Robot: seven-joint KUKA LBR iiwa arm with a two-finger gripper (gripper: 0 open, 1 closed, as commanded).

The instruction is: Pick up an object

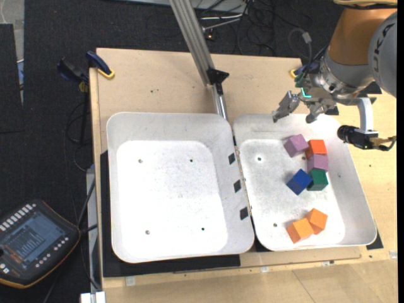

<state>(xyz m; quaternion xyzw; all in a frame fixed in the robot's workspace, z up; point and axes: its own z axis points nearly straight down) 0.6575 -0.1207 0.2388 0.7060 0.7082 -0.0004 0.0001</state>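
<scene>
A: Tool (297, 108) first — where is it?

B: Over the far rim of the right bin (265, 223), at the end of the arm (363, 36) that comes in from the right. Its 2 fingers (284, 106) are spread apart with nothing between them, so it grips nothing.

A: And the things to pick?

B: All in the right bin. A purple block (295, 145) lies nearest the tool, just below it. Beside that sits an orange block (317, 147), touching a second purple one (319, 161), which touches a green block (318, 180). A blue block (299, 182) rests against the green one on its left side.

A: Anything apart from that cluster?

B: 2 more orange blocks near the bin's near edge, touching each other: one (299, 230) lower and one (317, 219) to its right.

A: The left bin (167, 185)?

B: White, speckled, side by side with the right one on the tabletop (164, 81). A metal pole (192, 30) slants down to the gap between the 2 bins. A pendant (31, 238) lies off the tabletop's left corner.
</scene>
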